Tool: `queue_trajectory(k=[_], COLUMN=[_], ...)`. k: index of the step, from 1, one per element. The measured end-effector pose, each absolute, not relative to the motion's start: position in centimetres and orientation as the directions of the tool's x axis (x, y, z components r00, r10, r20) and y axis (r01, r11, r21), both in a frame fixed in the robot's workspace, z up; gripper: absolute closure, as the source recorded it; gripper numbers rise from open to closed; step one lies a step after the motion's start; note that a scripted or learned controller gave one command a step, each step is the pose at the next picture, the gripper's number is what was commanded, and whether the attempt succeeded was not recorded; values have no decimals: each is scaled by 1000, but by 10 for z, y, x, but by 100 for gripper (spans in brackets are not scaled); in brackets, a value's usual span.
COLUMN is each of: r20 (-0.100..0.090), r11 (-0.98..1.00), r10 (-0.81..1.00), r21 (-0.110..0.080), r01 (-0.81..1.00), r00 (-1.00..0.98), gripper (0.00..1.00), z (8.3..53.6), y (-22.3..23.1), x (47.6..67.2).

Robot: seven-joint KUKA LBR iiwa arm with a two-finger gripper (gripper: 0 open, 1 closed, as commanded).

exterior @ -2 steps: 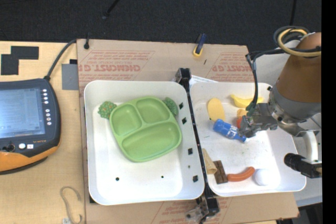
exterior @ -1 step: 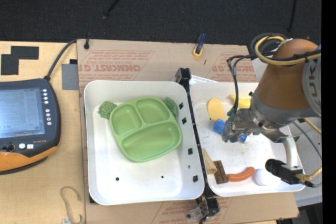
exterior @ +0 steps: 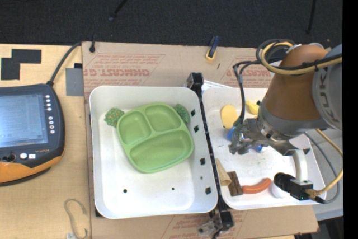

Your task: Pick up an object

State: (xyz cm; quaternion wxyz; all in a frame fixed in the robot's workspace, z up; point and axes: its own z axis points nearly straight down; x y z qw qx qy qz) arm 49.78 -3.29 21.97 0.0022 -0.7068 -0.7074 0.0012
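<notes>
My gripper (exterior: 244, 143) hangs low in the right bin (exterior: 249, 201), just above a small blue object (exterior: 230, 134) that peeks out on its left side. A yellow object (exterior: 229, 115) lies just behind it near the bin's left wall. Nothing shows between the fingers. An orange-red sausage-shaped object (exterior: 256, 187) lies near the bin's front, beside a brown block (exterior: 233, 183). A white object (exterior: 277, 191) sits to the right of the orange-red one. The arm's orange band hides the back right of the bin.
The left bin (exterior: 106, 176) holds a green divided plate (exterior: 155, 136) with leafy handles. A teach pendant (exterior: 28, 123) rests on the bench at the far left. A black divider (exterior: 203, 143) runs between the two bins.
</notes>
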Motion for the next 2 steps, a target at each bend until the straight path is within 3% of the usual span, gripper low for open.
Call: queue_trajectory(k=[1, 2], r20=[0, 0], r11=[4, -1], r10=[1000, 1000], r21=[-3, -6], r01=[1000, 1000], r00=[-4, 1], gripper=[100, 100], z=[234, 217], y=[-39, -42], x=[509, 501])
